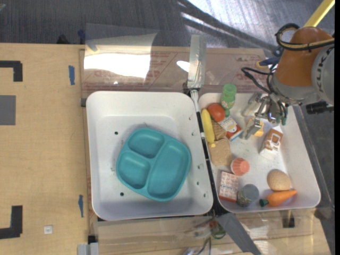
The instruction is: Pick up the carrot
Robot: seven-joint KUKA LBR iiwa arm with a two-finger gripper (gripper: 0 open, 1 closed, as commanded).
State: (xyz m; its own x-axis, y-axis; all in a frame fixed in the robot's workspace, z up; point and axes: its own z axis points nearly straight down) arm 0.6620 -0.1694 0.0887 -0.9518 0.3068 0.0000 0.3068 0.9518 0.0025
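Camera view looks down on two white bins set side by side on the bench: the left bin (101, 110) sits in the middle of the frame and holds a teal divided plate (153, 164), tilted a little within it, while the right bin (308, 163) on the right side of the frame is crowded with toy food. The carrot (280, 197) lies near that bin's lower right corner, orange with a small green tip pointing left, just below a tan egg-shaped piece (279, 180) and just right of a grey can (248, 194). Further left there is a pink patterned box (229, 186), a small salmon cup (240, 166), a slice of bread (220, 152), a yellow banana (207, 126) along the bin's left wall, a red tomato (215, 111) and a green bottle (229, 96) near the top. The arm comes in from the upper right, its orange band (297, 57) showing above the wrist, and the gripper (254, 125) hangs over the upper middle of the right bin, well apart from the carrot; its fingers look spread, with nothing between them. A little white and orange carton (272, 141) stands just right of the gripper
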